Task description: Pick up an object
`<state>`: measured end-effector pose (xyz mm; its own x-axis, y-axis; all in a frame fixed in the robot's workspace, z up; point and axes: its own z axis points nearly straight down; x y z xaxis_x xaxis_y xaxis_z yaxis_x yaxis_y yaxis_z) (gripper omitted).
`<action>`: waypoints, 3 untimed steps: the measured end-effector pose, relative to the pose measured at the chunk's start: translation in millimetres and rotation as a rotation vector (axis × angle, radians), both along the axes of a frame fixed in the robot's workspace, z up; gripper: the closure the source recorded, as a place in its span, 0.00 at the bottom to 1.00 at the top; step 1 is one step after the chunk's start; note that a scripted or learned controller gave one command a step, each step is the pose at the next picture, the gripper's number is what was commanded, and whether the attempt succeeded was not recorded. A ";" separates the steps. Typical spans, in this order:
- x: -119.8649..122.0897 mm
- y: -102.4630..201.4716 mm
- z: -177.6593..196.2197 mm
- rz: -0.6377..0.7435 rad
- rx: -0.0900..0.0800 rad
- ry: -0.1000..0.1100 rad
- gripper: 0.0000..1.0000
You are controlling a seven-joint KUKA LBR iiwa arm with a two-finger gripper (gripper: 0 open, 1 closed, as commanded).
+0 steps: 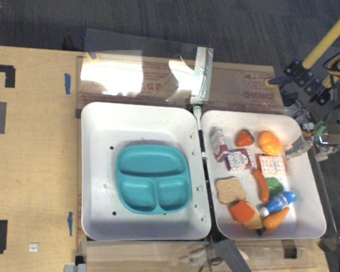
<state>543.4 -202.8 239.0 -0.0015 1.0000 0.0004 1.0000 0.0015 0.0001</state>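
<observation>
Left of the surface [27, 153]: bare cardboard-brown top with black corner marks and bits of blue tape. Nothing to pick there.

Left bin [96, 129]: one teal divided plate [152, 178] lying flat in the middle, three compartments, nothing in them.

Right bin [314, 208]: all the candidate objects, crowded together. Along the left side a small upright carton [217, 142], a purple-and-white packet [240, 159] just beside it, a bread slice [231, 190] lower down. Top middle a small red piece [245, 137], next to it an orange fruit [269, 143]. Below that a red-and-white box [271, 164], a thin sausage [261, 184] running down the bin, a green item [275, 184] touching it. At the bottom a red-orange block [243, 211], a blue-and-white bottle [280, 201] and a carrot [275, 218], packed close.

Far right: the tool [304, 143] sits at the right bin's upper right rim, near the orange fruit but apart from it. Too small and cluttered with cables to read; can't tell whether it is wide or narrow, and nothing is visibly in it.

Progress, as a judgement: no pick made yet. Every object rests on the bin floor. What's left is all of it: move in over a target, descend, close, lift. The orange fruit or the red-and-white box look nearest.
</observation>
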 end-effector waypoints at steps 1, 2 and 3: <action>40.5 19.8 -131.5 -0.093 -0.001 -0.003 0.00; 94.2 8.0 -143.8 -0.029 -0.003 -0.016 0.00; 96.2 7.4 -130.5 -0.026 -0.008 -0.022 1.00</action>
